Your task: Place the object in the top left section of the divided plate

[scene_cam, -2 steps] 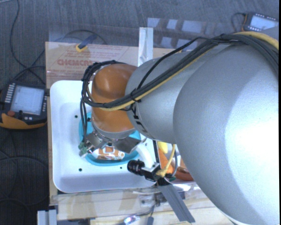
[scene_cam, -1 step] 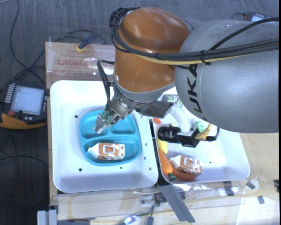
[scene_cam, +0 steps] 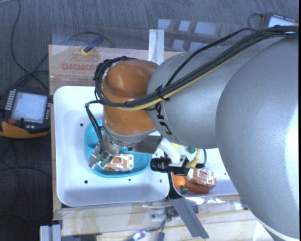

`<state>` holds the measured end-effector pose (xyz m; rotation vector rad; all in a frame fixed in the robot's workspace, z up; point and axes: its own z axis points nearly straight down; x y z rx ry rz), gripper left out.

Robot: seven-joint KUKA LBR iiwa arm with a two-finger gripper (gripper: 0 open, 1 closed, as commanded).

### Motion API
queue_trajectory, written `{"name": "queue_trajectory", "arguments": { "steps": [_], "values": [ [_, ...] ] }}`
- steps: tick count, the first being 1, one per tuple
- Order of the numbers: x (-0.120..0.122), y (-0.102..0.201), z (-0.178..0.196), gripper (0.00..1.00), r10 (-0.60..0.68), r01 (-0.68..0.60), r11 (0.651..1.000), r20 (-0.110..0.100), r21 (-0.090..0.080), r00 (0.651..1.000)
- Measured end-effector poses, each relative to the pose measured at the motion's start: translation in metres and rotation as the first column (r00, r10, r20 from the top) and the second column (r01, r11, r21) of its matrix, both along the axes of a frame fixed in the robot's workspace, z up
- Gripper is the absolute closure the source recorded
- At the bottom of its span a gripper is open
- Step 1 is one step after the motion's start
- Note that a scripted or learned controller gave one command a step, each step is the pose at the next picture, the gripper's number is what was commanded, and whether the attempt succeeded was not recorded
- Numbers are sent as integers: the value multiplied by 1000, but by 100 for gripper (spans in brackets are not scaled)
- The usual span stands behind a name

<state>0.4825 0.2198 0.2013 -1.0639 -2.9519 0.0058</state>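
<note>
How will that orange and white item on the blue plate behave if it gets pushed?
The orange and white item looks small and blocky, so it would probably slide rather than roll. It seems light for its size. It lies on the blue plate under the arm's wrist, so the plate's rim may stop it.

We see the grey arm [scene_cam: 231, 114] with its orange band [scene_cam: 125, 97] reaching over the left white bin [scene_cam: 70, 185]. Its tool [scene_cam: 101, 158] sits low over a blue divided plate [scene_cam: 90, 137], just beside an orange-and-white object [scene_cam: 121, 161] lying on the plate.
</note>
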Motion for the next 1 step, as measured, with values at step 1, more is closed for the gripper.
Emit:
{"name": "queue_trajectory", "arguments": {
  "steps": [1],
  "values": [
    [36,-34,53,100,55,-55,998,5,1,998]
  ]
}}
